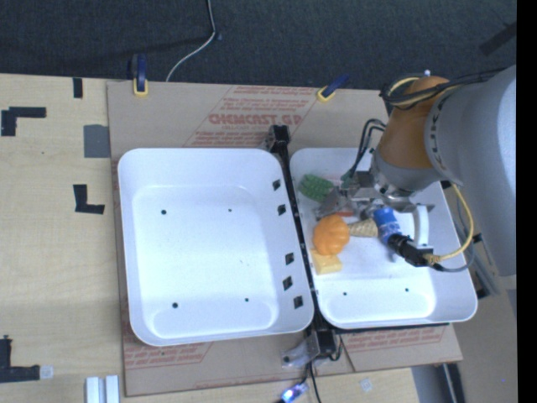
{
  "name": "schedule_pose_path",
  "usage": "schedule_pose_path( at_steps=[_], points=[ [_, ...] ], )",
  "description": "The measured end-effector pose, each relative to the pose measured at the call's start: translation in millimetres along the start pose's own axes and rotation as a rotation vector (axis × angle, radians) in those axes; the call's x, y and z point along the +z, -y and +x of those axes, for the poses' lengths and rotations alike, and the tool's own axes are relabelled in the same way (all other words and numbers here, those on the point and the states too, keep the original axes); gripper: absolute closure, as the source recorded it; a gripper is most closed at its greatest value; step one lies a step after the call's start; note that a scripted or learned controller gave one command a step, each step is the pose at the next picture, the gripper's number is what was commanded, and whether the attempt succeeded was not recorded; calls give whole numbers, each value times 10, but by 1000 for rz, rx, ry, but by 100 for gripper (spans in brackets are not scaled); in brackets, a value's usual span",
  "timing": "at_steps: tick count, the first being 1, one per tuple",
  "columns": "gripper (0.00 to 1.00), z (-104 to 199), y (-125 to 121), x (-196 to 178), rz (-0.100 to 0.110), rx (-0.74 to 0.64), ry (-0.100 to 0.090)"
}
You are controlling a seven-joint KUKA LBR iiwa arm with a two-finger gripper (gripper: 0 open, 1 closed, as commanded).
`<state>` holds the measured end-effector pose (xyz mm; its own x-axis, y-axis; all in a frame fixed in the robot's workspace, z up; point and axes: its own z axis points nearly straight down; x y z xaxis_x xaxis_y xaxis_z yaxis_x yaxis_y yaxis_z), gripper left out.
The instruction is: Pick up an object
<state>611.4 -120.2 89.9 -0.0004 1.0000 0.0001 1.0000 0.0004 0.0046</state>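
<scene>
My gripper (359, 201) hangs over the right bin (394, 309), in its upper middle, under the orange-banded wrist. Just below and left of it lies an orange ball-like object (331, 234), with a pale yellow piece (327, 264) right under that. A green object (316, 186) sits to the gripper's left near the divider. A tan cone-shaped piece (362, 228) and a blue object (386, 222) lie directly beneath the gripper. Nothing is visibly held between the fingers.
The left bin (201, 250) lies beside the right one, with a black clip strip (289, 225) between them. A yellow cable (453, 254) and black connector (411, 252) trail from the arm over the right bin's right side. Cardboard underlies both bins.
</scene>
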Motion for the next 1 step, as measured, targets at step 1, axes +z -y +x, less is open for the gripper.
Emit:
schedule_pose_path(
  at_steps=[1],
  points=[
    [0,-528,842,40,5,6,2]
  ],
)
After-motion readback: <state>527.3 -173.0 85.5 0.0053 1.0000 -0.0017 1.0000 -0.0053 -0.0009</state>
